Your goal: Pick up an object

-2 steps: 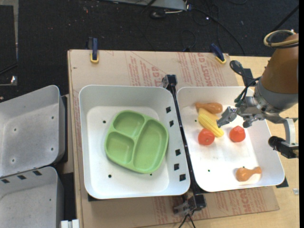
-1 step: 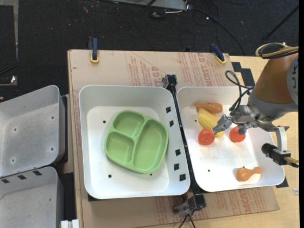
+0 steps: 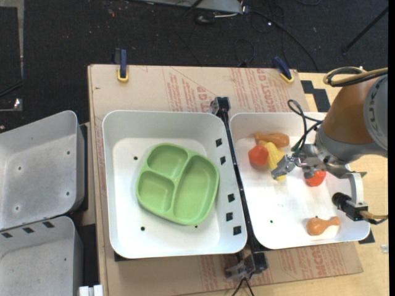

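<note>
The right bin [image 3: 290, 236] holds several toy foods: an orange sausage [image 3: 272, 139] at the back, a red tomato [image 3: 258, 156], a yellow piece [image 3: 274, 158] beside it, a small red item [image 3: 316, 178] and an orange drumstick [image 3: 323, 226] near the front right. My gripper [image 3: 291, 163] is low in this bin, right next to the yellow piece and just left of the small red item. The arm's wrist covers part of the bin behind it.
The left bin [image 3: 120, 134] holds a green three-compartment plate [image 3: 178, 182]. A black divider [image 3: 231, 165] runs between the bins. The arm's orange band [image 3: 349, 106] hangs over the right bin's far right corner. Grey trays [image 3: 37, 165] lie off the bench to the left.
</note>
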`<state>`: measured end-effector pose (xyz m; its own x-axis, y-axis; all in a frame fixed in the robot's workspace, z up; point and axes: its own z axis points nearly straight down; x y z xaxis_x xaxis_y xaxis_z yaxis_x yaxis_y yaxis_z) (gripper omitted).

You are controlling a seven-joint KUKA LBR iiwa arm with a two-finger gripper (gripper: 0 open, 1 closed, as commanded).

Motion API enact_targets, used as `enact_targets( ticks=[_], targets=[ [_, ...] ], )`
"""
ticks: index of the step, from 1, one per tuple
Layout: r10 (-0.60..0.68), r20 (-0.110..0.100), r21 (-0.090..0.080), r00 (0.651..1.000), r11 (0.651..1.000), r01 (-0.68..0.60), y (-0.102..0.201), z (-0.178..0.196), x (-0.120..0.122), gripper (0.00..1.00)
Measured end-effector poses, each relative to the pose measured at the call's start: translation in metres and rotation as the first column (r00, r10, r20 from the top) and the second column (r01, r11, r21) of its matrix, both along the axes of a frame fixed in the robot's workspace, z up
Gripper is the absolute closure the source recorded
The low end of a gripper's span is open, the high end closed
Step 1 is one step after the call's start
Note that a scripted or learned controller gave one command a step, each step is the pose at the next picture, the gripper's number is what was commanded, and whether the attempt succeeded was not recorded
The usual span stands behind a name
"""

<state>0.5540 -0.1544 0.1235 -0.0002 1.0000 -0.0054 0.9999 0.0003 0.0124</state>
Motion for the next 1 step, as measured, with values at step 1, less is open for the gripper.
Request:
enact_targets(
  ticks=[1],
  targets=[
    [-0.001, -0.015, 0.006, 1.000, 1.000, 0.002, 0.0005, -0.0329, -0.0002, 0.00]
  ],
)
